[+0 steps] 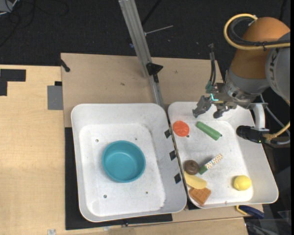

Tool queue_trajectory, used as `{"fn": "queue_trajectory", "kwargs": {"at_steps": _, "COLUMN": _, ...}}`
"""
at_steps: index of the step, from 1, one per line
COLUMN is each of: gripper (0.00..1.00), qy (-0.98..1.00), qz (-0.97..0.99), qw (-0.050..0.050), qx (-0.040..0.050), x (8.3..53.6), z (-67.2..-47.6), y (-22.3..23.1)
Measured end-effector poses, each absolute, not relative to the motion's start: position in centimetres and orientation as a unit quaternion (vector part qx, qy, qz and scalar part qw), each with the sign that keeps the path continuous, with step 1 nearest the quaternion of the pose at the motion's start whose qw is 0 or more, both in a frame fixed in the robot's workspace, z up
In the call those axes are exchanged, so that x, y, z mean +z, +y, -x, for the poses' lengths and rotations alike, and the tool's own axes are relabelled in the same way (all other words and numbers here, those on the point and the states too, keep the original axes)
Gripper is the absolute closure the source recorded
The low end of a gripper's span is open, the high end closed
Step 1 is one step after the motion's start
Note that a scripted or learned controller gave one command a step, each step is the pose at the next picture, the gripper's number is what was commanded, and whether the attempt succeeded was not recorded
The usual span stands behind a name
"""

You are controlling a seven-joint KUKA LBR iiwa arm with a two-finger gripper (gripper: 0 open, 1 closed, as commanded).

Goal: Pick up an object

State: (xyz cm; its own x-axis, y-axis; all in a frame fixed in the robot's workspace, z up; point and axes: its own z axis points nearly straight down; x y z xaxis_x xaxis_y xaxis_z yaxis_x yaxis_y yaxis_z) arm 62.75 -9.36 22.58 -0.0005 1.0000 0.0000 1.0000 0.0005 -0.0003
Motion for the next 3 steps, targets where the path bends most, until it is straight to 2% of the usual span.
{"fn": "queue_trajectory", "kwargs": {"at_steps": 1, "gripper": 0.00, "qy": -0.707, "qz": 0.707, "qw": 0.000, "qx": 0.0001, "x": 22.6, "z": -62.7, "y": -9.4}}
{"fn": "queue_trajectory", "kwargs": {"at_steps": 3, "gripper": 0.00, "qy": -0.707, "qz": 0.707, "qw": 0.002, "qx": 0.0015, "x": 13.8, "z": -62.7, "y": -9.8}}
